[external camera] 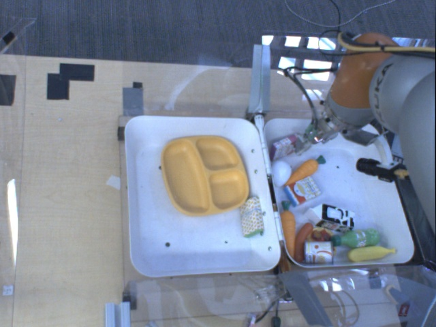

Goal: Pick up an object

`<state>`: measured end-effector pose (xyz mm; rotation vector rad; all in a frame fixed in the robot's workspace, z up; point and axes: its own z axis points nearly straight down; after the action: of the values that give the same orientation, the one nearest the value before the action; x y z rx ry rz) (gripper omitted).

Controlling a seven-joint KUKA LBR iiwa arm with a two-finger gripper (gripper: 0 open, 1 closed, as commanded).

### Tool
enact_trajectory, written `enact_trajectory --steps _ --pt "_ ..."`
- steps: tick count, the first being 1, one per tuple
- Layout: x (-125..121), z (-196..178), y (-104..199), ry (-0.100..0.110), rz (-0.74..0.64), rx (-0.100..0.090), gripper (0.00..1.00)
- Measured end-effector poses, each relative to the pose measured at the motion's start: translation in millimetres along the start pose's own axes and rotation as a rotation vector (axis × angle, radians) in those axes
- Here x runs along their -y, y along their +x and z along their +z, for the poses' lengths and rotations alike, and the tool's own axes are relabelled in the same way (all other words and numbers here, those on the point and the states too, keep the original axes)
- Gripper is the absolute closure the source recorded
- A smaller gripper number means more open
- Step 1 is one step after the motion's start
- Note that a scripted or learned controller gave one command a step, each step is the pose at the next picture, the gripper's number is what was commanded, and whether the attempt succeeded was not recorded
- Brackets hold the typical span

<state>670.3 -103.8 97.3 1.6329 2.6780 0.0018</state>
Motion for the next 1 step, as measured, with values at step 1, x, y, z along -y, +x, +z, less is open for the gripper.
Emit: enact_trajectory --steps 1 --pt "-0.8 1.9 4.3 0.004 -0.003 -0.009 0.00"
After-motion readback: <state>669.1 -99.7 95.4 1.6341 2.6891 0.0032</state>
